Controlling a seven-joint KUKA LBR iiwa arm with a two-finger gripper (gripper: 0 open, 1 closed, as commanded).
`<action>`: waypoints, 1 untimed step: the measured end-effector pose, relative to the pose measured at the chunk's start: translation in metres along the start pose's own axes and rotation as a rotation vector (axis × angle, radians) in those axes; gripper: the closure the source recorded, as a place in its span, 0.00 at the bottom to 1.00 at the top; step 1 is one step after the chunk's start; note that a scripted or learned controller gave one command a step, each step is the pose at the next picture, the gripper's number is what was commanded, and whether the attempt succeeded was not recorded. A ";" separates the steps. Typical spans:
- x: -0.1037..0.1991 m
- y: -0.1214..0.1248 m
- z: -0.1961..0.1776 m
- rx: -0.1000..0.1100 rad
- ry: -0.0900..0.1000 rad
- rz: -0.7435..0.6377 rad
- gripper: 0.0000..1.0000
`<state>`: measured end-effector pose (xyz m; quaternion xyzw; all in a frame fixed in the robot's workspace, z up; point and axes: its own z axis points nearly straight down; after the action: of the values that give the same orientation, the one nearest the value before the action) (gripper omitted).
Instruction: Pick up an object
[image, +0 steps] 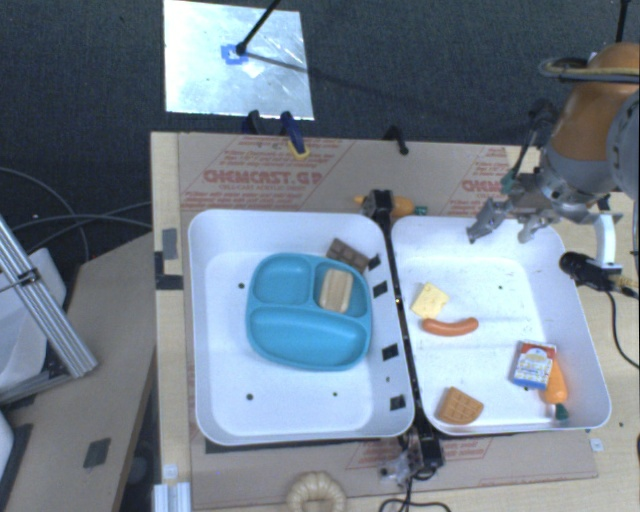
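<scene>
The claw (508, 223) hangs over the right bin's (585, 330) far edge, fingers apart, holding nothing. The cheese (431, 300) and sausage (450, 325) lie toward its 7 o'clock, well apart. Nothing is picked yet; reaching down and grabbing are left

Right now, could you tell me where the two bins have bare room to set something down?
Left bin: a bare strip left of the blue plate, and another below it. Right bin: open floor under the gripper above the cheese, and mid-floor between sausage, waffle and carton. Crowded: the right bin's near right corner.
</scene>
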<state>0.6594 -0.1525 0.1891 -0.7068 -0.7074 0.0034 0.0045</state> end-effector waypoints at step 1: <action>0.000 0.003 -0.008 -0.013 -0.002 -0.002 0.00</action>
<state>0.6625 -0.1522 0.1973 -0.7060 -0.7082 -0.0005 -0.0008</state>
